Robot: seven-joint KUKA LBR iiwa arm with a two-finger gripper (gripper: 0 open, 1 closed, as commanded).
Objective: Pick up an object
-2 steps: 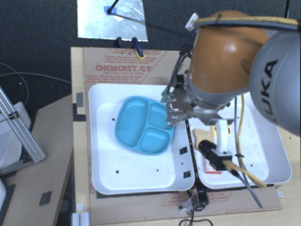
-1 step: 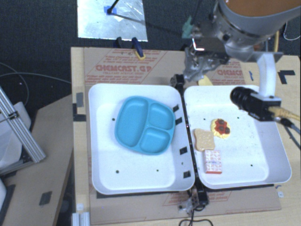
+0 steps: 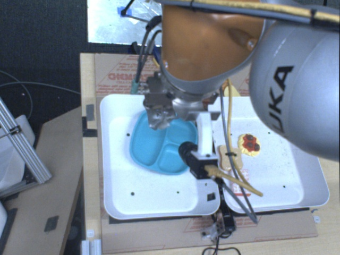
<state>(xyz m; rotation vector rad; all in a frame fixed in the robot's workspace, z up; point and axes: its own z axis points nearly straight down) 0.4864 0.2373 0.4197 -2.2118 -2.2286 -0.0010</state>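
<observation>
Bench, two white bins. Gripper [image 3: 158,119] sits low on the blue tray [image 3: 159,157] in the left bin [image 3: 125,195], probably going for its far rim. Can't tell its grip state.

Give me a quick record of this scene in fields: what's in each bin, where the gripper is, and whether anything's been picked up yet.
left bin: holds a blue plate with compartments, lying flat
right bin: holds a small yellow and red item near its middle
gripper: over the far end of the blue plate, in the left bin
arm: reaches in from the right, across the far part of the right bin
picked up: cannot tell; the plate lies on the bin floor
</observation>
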